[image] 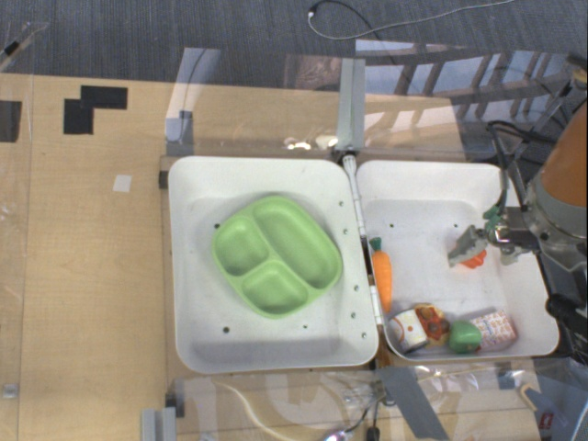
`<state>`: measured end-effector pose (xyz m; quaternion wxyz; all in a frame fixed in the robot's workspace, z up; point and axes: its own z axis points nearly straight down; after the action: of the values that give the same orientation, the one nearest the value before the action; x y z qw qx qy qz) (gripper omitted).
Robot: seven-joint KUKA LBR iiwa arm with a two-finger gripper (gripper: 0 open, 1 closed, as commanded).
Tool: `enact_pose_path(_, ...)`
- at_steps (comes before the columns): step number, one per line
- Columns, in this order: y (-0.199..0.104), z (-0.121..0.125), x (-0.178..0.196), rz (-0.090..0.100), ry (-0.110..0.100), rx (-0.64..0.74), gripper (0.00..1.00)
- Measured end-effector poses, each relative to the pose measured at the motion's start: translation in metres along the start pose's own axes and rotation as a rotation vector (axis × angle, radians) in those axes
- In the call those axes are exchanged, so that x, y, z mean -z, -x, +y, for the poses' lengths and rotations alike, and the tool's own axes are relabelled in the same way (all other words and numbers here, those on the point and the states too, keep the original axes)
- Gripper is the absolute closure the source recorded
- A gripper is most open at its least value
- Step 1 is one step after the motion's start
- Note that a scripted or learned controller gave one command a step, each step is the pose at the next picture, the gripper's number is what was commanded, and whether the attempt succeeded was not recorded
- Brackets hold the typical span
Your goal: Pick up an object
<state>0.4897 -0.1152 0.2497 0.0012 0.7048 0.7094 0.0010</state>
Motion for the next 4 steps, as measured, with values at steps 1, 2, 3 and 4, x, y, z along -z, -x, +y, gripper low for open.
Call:
enact_pose_path(1, 0.078, 0.045, -0.076, 0.0, -0.001, 0.059, 0.0)
enact_pose_path(2, 0.091, 0.074, -0.16, -0.003, 0.008, 0.147, 0.0)
enact_pose_path(3, 0.091, 0.074, -0.16, -0.003, 0.008, 0.147, 0.0)
enact_pose_path(4, 0.09, 0.009, -0.155, 0.0, 0.0, -0.045, 0.0)
